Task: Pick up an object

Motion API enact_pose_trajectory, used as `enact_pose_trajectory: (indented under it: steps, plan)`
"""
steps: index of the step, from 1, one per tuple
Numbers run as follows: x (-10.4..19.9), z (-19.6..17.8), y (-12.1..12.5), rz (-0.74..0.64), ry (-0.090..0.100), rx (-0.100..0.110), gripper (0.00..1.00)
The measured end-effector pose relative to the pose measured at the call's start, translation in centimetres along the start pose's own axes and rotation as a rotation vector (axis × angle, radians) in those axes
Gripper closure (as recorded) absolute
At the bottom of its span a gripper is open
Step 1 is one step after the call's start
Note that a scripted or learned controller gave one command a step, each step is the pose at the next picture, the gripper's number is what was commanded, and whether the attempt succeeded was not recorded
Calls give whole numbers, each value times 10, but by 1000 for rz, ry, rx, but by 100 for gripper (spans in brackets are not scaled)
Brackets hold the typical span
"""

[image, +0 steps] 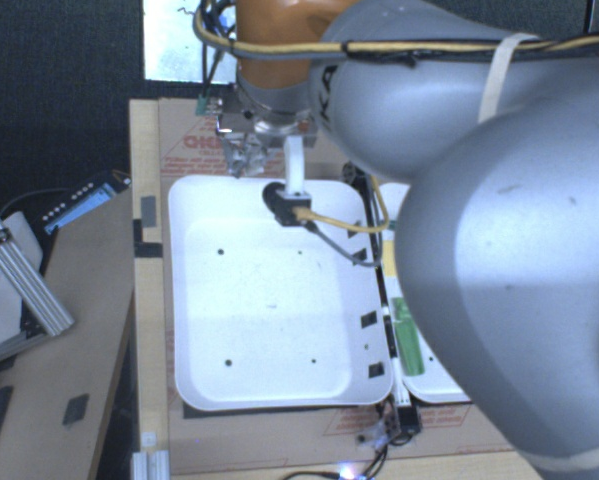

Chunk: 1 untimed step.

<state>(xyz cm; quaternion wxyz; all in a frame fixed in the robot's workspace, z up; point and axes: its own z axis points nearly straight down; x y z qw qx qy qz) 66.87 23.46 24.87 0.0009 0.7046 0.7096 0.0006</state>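
My gripper (247,156) hangs over the far edge of the left bin (209,368), just below the orange band of the arm. A black fitting (284,206) with a yellow cable sits on the wrist beside it, over the bin's far right part. A green object (407,340) lies in the right bin (434,388), against its left wall, largely hidden by the grey arm. It is well away from the gripper, toward the near right.
The big grey arm (479,168) covers most of the right bin. Cardboard (179,148) lies under the bins. An aluminium rail (29,288) and a dark remote-like device (79,200) lie on the bench to the left.
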Motion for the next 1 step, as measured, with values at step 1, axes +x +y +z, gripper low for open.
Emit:
enact_pose_trajectory:
  steps: [1]
  plan:
    - [0,6,0,0,0,0,100]
